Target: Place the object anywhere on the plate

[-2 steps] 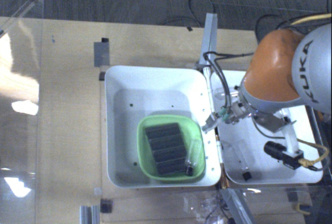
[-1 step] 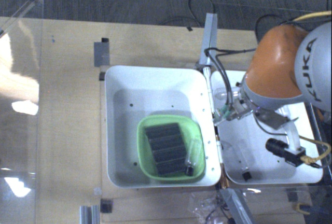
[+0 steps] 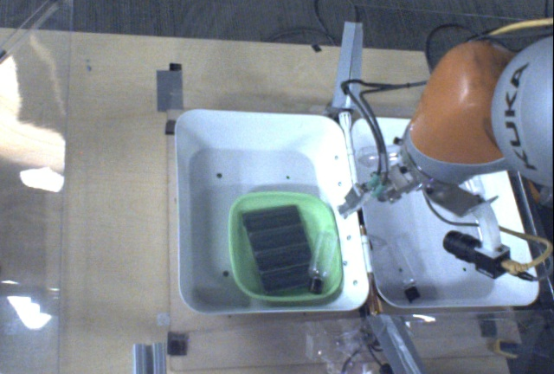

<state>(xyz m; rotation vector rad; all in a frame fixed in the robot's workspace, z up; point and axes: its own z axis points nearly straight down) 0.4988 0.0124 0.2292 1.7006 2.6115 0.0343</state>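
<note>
**A:** Object (image 3: 279, 246) is a dark ribbed rectangular block with ridges across it, lying flat and slightly angled on the green plate (image 3: 243, 218) in the left bin (image 3: 195, 190).

**B:** yep, plus a clear little vial (image 3: 322, 258) with a dark cap at its right edge. Gripper (image 3: 359, 197) hangs over the rim between the left bin and right bin (image 3: 433, 273). Fingers? honestly can't tell whether they're spread or closed.
</note>
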